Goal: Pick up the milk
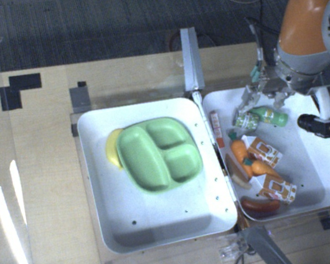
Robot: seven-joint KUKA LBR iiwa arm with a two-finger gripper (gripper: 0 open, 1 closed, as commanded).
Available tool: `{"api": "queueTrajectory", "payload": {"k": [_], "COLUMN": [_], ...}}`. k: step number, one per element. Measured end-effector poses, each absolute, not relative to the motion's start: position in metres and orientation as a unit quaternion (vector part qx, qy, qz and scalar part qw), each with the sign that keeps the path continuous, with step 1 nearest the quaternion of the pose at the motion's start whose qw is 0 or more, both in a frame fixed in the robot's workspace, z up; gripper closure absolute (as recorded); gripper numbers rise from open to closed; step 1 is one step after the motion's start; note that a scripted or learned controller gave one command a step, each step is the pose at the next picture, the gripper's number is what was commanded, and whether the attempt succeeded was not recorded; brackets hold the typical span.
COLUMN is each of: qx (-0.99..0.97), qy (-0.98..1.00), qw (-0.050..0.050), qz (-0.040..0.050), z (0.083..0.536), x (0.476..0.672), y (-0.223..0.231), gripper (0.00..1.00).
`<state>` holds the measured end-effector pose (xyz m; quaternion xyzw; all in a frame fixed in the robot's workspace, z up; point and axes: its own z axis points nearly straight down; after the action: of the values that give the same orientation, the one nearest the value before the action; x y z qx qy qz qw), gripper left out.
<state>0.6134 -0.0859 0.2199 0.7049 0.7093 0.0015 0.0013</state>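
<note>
Two small orange-and-white milk cartons lie in the right bin (328, 162): one (265, 153) near its middle, the other (278, 190) closer to the front. My gripper (263, 103) hangs over the bin's back part, above a green bottle (265, 119) lying on its side. Its fingers stand open, one on each side of the bottle's upper edge, with nothing held between them. The nearer carton lies a short way in front of the gripper, beyond the bottle.
An orange carrot (239, 150) and a second orange piece (263, 168) lie beside the cartons, and a brown sausage (261, 206) sits at the front. A red-and-white tube (216, 127) lies along the divider. The left bin (99, 190) holds a green divided plate (159, 152) over a yellow item (112, 149).
</note>
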Motion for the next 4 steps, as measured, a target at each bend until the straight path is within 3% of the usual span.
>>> {"api": "queueTrajectory", "payload": {"k": [1,2,3,4], "qx": [0.673,0.659,0.622,0.567], "qy": [0.739,0.752,0.783,0.824], "qw": [0.001,0.009,0.012,0.016], "qz": [0.0012,0.0045,0.0029,0.0044], "z": [0.127,0.092,0.093,0.094], "x": [0.571,0.581,0.509,0.5], "y": [-0.098,-0.124,-0.184,-0.142], "gripper": [0.0,0.0,0.0,0.0]}}
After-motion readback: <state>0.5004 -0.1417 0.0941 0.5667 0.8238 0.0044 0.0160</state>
